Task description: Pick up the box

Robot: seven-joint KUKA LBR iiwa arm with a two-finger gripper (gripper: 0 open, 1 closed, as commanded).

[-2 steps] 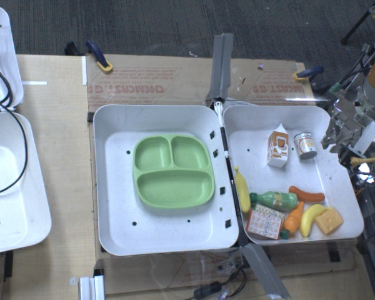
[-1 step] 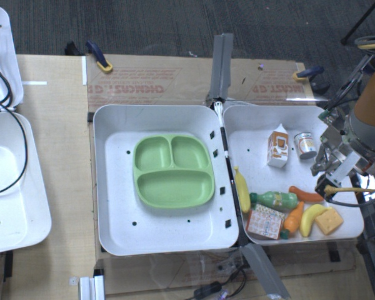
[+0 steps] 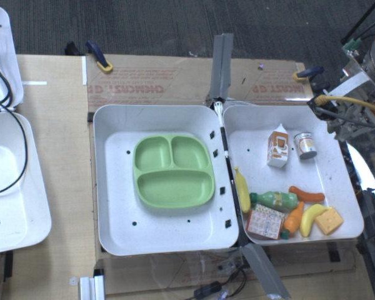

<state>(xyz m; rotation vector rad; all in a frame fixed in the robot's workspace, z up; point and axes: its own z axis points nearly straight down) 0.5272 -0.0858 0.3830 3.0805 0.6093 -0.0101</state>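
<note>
The gripper (image 3: 362, 114) hangs at the right bin's (image 3: 337, 167) far right rim; its state cannot be told. The box (image 3: 265, 222) lies well below-left of it.

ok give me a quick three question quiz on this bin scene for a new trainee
1. True or false: the green divided plate lies in the same bin as the box.
2. Multiple choice: what stands right beside the small carton in the right bin? A) a can B) a cup C) a spoon
3. Fill in: the green bottle lies between the banana at the divider and the ____ sausage.

Key:
1. False; the plate is in the left bin, the box in the right.
2. A, the can.
3. Orange.
</note>
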